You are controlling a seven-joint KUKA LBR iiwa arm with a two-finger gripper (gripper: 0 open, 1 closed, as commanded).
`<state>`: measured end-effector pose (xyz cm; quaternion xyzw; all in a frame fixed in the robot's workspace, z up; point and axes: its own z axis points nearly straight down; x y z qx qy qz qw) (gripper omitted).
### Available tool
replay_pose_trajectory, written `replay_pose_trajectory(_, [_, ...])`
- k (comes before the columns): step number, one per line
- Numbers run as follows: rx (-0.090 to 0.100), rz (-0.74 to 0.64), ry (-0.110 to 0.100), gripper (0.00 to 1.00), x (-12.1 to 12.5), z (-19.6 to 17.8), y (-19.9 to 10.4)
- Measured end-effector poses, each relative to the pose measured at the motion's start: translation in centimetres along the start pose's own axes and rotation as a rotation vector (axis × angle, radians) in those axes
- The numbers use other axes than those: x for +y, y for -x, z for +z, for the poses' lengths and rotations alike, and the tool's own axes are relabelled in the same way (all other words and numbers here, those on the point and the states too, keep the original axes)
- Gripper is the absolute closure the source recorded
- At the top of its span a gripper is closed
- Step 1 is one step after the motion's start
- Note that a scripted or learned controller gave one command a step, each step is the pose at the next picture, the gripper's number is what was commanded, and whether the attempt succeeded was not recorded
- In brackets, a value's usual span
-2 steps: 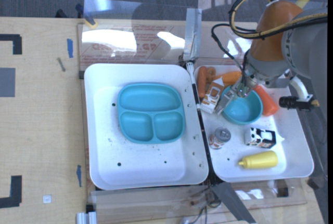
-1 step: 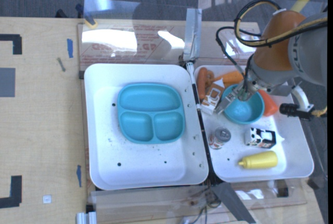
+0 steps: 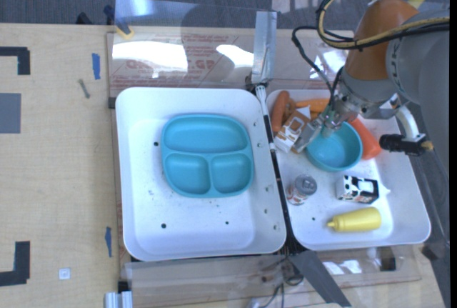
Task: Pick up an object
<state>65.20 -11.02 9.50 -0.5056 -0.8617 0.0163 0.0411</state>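
My claw point(image 3: 323, 129) hangs at the blue bowl's point(image 3: 335, 149) left rim; finger spread, I cannot tell. Small carton point(image 3: 290, 133) just left, yellow bottle point(image 3: 355, 220) below.

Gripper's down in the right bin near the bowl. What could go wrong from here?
1. The gripper sits over the blue bowl's rim beside a small carton; it may catch the wrong item.
2. That corner is crowded: a carrot and an orange piece could get shoved.

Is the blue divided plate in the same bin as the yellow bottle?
No: the blue divided plate lies in the left bin, while the yellow bottle lies in the right bin.
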Motion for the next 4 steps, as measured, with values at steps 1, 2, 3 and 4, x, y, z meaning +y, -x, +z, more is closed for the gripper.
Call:
replay_pose_trajectory(1, [-0.037, 0.174, 0.059, 0.00, -0.9, 0.0, -1.4])
replay_pose_trajectory(2, [-0.030, 0.320, 0.059, 0.00, -0.5, 0.4, -1.2])
replay_pose_trajectory(3, [-0.049, 0.313, 0.093, 0.00, -4.0, 0.6, -2.3])
replay_pose_trajectory(4, [-0.034, 0.300, 0.101, 1.00, -3.2, -0.8, -3.3])
